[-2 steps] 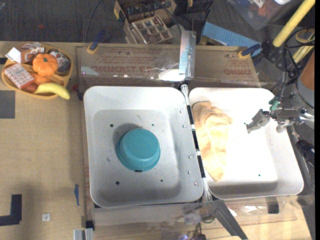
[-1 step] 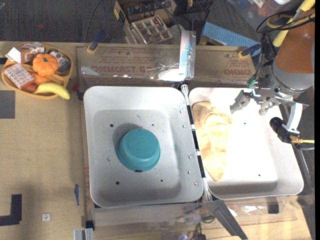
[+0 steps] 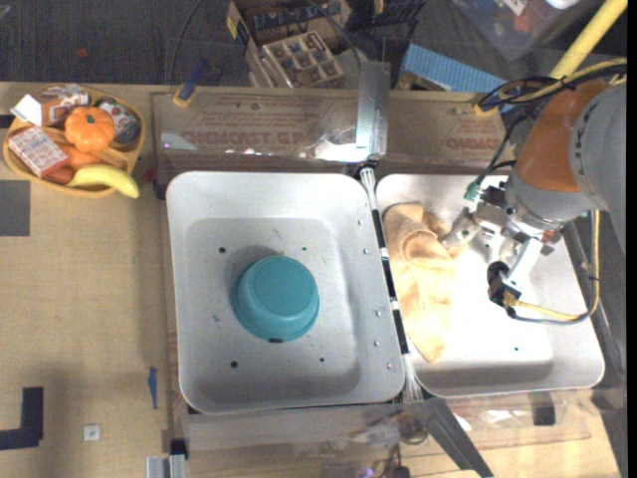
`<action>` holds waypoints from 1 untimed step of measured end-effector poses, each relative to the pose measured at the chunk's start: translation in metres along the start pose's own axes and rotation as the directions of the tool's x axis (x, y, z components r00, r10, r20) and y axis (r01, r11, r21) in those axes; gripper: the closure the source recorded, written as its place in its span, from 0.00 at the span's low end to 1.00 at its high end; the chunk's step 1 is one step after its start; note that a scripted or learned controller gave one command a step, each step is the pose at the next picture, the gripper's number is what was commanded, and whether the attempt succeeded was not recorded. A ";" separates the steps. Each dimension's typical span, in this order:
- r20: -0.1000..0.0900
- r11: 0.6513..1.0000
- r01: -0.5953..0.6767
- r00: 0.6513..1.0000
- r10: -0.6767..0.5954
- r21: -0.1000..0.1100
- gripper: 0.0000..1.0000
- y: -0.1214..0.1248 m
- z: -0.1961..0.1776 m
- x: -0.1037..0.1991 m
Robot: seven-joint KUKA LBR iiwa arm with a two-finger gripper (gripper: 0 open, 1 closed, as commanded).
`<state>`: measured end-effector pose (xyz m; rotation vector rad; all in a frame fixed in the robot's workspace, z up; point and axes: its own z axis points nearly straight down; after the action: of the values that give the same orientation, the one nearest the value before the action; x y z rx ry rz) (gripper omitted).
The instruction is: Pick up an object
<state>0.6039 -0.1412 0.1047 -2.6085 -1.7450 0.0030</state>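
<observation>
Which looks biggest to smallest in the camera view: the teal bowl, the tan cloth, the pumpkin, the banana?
1. Cloth
2. Bowl, close behind the cloth
3. Banana and pumpkin: too alike to rank

The left bin (image 3: 199,207) had open floor all round the teal bowl (image 3: 277,297), which sat upside down near its middle. In the right bin (image 3: 557,361), a crumpled tan cloth (image 3: 423,277) lay along the left wall, leaving the floor to its right and the near right corner bare. The gripper (image 3: 478,229) hung just beside the cloth's upper edge.
</observation>
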 end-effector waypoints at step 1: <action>0.001 0.999 -0.039 0.999 0.039 -0.005 0.00 0.035 -0.077 0.004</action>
<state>0.6378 -0.1514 0.1819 -2.6459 -1.6967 0.0006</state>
